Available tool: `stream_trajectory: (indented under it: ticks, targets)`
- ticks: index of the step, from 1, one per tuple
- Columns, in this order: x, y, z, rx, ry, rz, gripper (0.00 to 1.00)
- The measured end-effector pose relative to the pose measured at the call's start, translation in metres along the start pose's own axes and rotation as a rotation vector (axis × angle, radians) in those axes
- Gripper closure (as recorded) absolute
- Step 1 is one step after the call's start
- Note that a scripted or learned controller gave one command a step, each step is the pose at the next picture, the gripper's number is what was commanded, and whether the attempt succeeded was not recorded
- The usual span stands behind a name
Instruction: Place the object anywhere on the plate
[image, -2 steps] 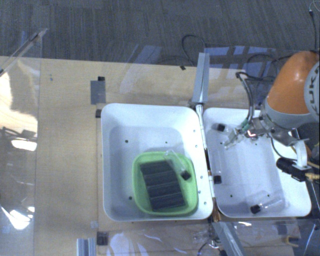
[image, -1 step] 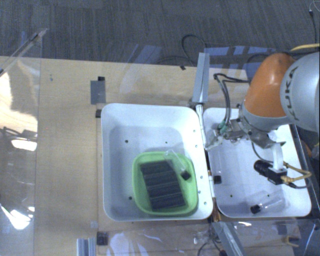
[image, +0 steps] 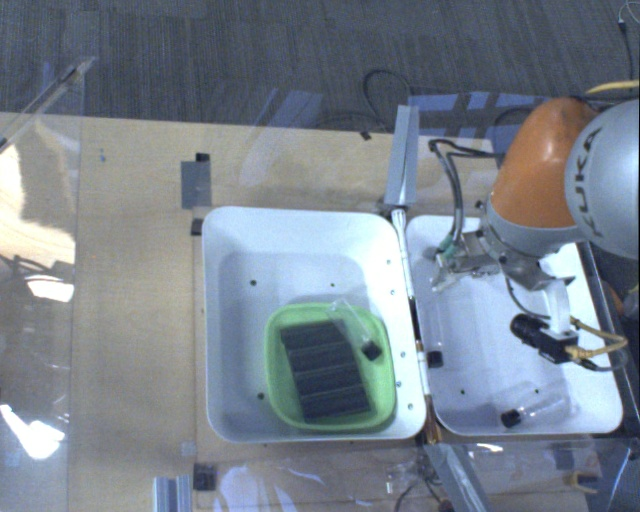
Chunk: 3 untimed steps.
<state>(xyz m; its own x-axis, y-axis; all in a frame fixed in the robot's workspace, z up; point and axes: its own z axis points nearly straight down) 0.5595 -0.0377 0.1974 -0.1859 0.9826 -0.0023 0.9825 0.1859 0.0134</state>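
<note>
We look down on a pale wooden worktop (image: 110, 330) bearing two shallow white bins side by side. The left bin (image: 300, 240) holds a green plate (image: 280, 350) toward 6 o'clock of its floor, and a dark ribbed block (image: 322, 370) covers the middle of the plate. A clear object with a small black cap (image: 358, 330) rests on the plate's 2 o'clock rim (its transparent body is hard to trace), just beside the block.

The grey arm with its orange band (image: 545, 175) enters at 3 o'clock and hangs over the right bin (image: 470, 400). Its claw (image: 455, 262) sits over that bin's 11 o'clock corner; we cannot tell how it stands.

A second clear vial with a black cap (image: 530, 410) lies at 5 o'clock in the right bin.
</note>
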Motion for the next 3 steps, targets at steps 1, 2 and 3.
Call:
stream_trajectory:
  ticks: [1, 2, 3]
  targets:
    - [0.016, 0.017, -0.061, 0.003, 0.000, -0.220, 1.00]
    - [-0.006, 0.058, 0.010, 0.008, 0.003, -0.373, 1.00]
    - [0.007, 0.094, -0.024, 0.002, 0.001, -0.639, 1.00]
